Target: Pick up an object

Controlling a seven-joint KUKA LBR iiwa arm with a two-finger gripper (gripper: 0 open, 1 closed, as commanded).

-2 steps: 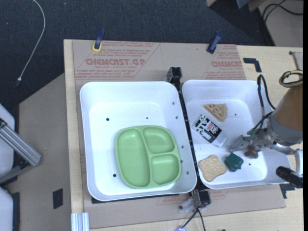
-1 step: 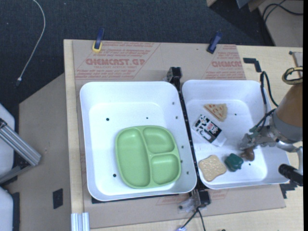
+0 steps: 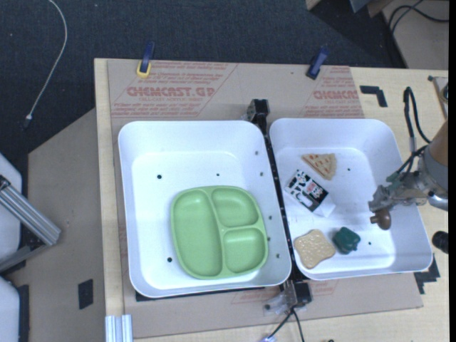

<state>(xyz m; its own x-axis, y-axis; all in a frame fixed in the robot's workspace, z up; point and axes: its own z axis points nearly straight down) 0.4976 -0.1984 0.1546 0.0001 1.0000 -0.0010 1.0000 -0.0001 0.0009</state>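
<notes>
Nearest me, a round tan cracker [image 3: 313, 248] and a dark green block [image 3: 347, 239] lie side by side along the right bin's [image 3: 406, 258] front. One gripper [image 3: 382, 216] hangs above the block, up and to its right, the closest pick. One wedge [image 3: 320, 164] and one printed card [image 3: 307, 189] lie farther left. One green divided plate [image 3: 217, 230] fills the left bin [image 3: 142, 191].

A green divided plate [image 3: 218, 230] lies in the left white bin [image 3: 142, 191], toward its near side. Both bins sit on a brown bench [image 3: 178, 87], clamped at the far edge by a yellow clip [image 3: 145, 62] and a blue clip [image 3: 317, 63].
</notes>
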